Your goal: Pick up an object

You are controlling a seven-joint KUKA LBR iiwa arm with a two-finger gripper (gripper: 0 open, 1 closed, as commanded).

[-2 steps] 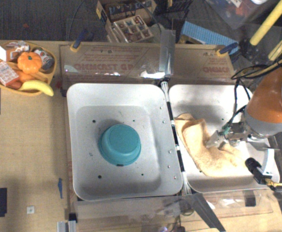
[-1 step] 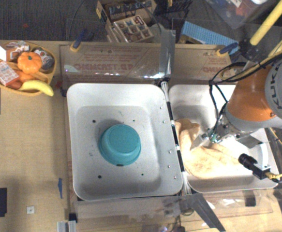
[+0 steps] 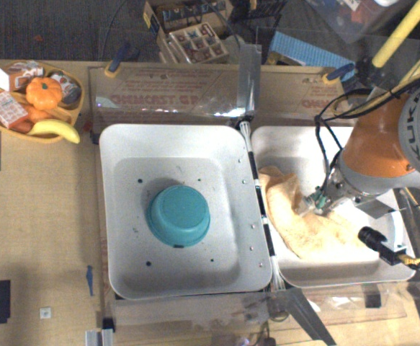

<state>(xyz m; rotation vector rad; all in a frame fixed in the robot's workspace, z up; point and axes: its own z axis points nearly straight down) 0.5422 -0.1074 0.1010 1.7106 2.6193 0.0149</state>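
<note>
Camera view: arm [image 3: 382,146] bent down, claw [image 3: 319,202] over cloth [image 3: 296,215].

The arm [image 3: 393,146] runs off the right edge and covers much of the right bin [image 3: 289,139]. It also hides part of the tan cloth [image 3: 296,218] (its far side). The gripper [image 3: 319,202] is too small and blurred to read.

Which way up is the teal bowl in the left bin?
Upside down. The teal bowl shows a flat round base on top, with its sides widening down to the left bin floor; no hollow is visible.
</note>
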